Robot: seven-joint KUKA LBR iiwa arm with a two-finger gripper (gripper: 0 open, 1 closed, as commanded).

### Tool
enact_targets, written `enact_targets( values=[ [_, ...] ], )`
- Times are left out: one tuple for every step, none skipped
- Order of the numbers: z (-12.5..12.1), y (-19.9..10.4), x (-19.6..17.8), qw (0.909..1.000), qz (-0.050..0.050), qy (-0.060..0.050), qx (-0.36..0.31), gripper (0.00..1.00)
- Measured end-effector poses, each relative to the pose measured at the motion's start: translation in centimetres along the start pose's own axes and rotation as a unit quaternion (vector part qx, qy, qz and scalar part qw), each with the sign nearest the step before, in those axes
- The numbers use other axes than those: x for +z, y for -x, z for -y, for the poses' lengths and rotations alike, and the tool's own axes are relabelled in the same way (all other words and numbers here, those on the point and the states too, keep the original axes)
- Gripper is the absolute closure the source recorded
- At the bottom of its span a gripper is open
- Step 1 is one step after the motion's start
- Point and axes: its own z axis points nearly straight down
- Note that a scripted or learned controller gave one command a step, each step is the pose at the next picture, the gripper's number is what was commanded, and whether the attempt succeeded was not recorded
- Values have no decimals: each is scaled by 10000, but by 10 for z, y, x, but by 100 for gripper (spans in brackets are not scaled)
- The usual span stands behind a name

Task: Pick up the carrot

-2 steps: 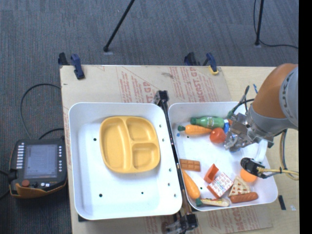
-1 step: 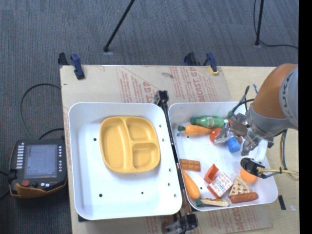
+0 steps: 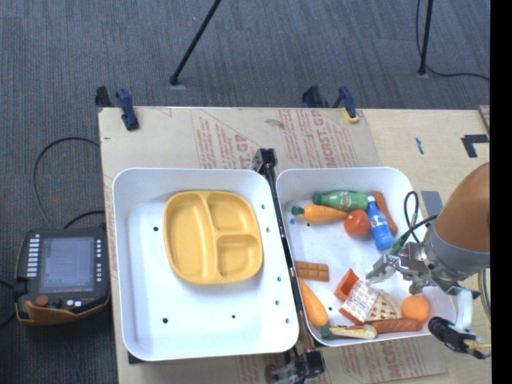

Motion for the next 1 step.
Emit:
enact_targets(
  values=[
    [-1,8,14,9933,-17,79,-1155,0]
  ],
)
